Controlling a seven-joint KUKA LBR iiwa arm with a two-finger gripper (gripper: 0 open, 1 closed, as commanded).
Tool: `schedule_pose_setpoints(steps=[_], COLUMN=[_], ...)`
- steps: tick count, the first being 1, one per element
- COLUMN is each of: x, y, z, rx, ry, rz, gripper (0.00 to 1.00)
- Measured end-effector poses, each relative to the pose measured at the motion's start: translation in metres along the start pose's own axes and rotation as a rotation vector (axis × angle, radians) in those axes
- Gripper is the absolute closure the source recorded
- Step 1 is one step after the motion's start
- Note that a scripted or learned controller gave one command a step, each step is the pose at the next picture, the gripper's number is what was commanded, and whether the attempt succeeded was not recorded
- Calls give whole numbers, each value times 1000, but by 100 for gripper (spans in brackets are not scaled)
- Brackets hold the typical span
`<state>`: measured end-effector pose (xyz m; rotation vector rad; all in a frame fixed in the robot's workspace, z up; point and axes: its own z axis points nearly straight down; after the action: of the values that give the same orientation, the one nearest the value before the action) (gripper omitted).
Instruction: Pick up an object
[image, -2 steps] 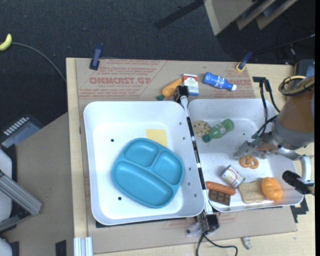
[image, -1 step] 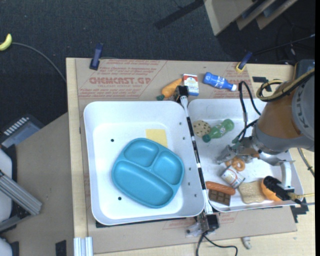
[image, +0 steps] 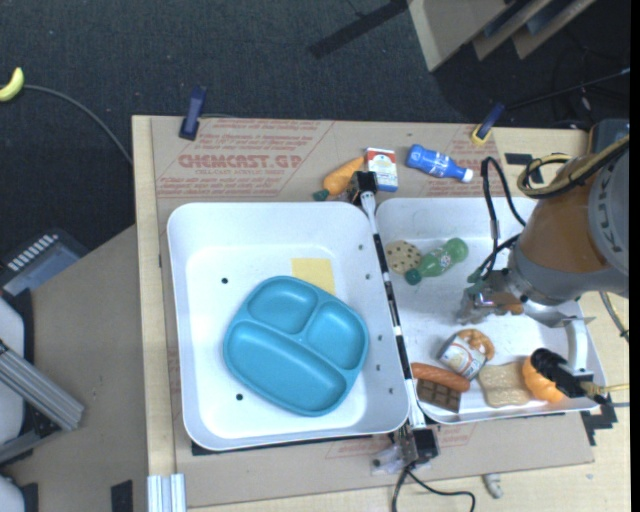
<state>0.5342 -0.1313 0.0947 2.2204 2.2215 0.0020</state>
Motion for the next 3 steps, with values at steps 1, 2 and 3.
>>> schedule_pose_setpoints(steps=[1, 2, 3], x=[61, 60, -4], y=[36, 35, 31], z=[-91, -90, -13], rx=[-1, 1, 4], ry=[0, 0, -1], rz=[-1, 0, 2], gripper=[100, 0, 0])
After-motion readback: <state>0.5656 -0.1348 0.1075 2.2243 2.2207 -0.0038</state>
